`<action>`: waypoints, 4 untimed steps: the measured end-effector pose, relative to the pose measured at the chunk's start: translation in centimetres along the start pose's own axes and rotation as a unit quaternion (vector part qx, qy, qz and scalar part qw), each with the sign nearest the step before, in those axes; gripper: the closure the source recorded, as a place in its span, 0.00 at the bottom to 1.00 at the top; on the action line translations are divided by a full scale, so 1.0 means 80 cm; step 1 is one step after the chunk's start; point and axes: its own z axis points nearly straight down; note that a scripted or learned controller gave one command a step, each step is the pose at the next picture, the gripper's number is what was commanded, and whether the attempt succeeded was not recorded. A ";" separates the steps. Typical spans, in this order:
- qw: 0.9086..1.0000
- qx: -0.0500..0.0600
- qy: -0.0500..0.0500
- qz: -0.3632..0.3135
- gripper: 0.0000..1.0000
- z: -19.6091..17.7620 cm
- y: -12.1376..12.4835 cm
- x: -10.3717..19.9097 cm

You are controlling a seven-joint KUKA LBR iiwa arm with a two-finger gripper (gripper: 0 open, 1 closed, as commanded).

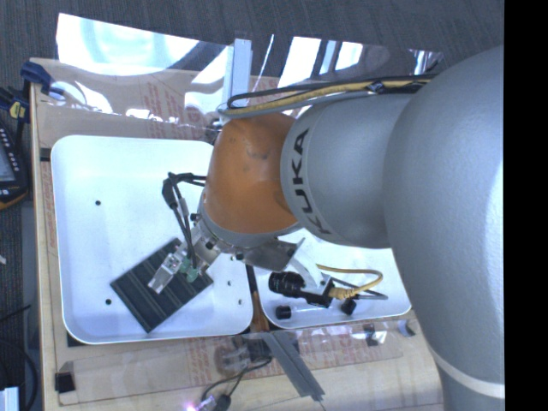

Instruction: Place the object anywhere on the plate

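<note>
Nearest the camera, the wooden bench [128, 366] runs along the front of both bins. In the right bin [381, 313], close to its near left corner, lies a small black piece [282, 312], well apart from the work. Further in, the left bin [64, 229] holds the plate [141, 302], a dark ribbed rectangular slab set at a slant in the near half. The gripper [175, 268] is low over the plate's far end, and whether it is apart or together cannot be told from this angle. A small green bit [190, 271] shows at its tip, just over the plate's far corner. I take this for the object, but whether it is held or already rests on the ribs is unclear. By that reading the carry is done, and what is left is to let go and lift clear. Nothing else lies on the plate or near it, so I see no obstacle. The arm [368, 169] and its orange band [248, 178] cover the space between the bins and most of the right one. The far half of the left bin is bare apart from a dark speck [98, 202].
</note>
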 end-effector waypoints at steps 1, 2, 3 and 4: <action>0.999 0.003 0.002 -0.048 1.00 0.071 0.084 0.092; 0.996 0.000 0.000 -0.084 1.00 -0.062 0.032 0.020; 0.999 0.004 0.001 0.044 1.00 0.070 0.090 0.099; 1.000 0.000 0.000 0.031 1.00 -0.073 0.023 0.024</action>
